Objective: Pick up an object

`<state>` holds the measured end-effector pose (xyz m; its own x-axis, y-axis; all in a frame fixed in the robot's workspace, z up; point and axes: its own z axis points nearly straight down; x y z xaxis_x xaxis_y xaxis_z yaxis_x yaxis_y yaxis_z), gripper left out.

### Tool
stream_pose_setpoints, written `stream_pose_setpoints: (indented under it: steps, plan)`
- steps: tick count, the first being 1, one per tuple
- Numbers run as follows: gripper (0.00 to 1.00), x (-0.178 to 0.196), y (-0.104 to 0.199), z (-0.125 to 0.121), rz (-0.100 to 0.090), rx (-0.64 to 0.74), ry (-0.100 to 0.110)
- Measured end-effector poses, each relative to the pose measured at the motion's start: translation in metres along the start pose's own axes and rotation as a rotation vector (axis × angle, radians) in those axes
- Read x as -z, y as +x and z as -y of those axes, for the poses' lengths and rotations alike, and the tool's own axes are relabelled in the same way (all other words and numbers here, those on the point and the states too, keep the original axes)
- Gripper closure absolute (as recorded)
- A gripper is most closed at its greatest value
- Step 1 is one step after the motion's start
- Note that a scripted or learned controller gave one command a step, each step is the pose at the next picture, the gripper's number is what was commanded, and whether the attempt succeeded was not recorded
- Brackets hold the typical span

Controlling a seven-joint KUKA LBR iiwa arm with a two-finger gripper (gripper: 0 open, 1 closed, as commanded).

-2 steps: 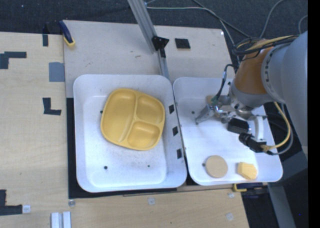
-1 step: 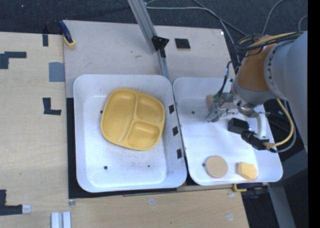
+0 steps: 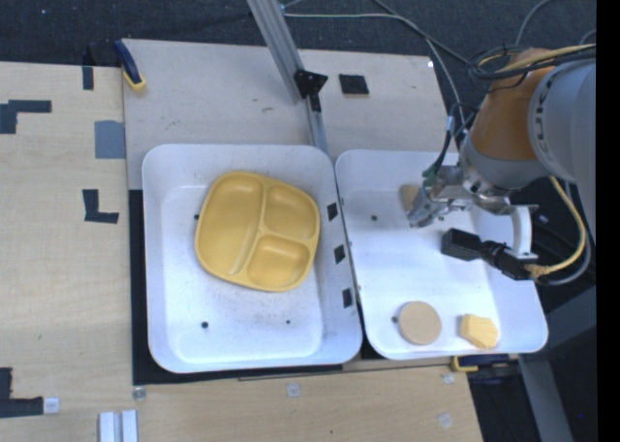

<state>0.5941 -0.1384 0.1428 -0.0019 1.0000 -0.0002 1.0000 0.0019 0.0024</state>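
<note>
A yellow divided plate [image 3: 258, 231] lies in the left bin [image 3: 170, 236]. In the right bin [image 3: 387, 266], near its front edge, rest a round tan cookie-like disc [image 3: 419, 323] and a small yellow block [image 3: 480, 331]. My gripper [image 3: 424, 209] hangs low over the upper part of the right bin, well behind the disc and the block. A small tan thing [image 3: 411, 197] peeks out at the gripper's left side, mostly hidden by it. Whether it is between the fingers cannot be made out.
A slanted metal pole [image 3: 276, 28] rises behind the bins. Cables [image 3: 562, 236] loop along the arm on the right. A blue-and-yellow clamp [image 3: 130, 67] lies at the bench's back left. The divider between the bins [image 3: 341, 246] carries black clips.
</note>
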Motion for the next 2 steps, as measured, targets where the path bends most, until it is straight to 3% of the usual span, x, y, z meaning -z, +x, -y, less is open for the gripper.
stream_pose_setpoints:
  steps: [2]
  plan:
    - [1.0,0.096,-0.002,-0.002,0.001,0.0,-0.001]
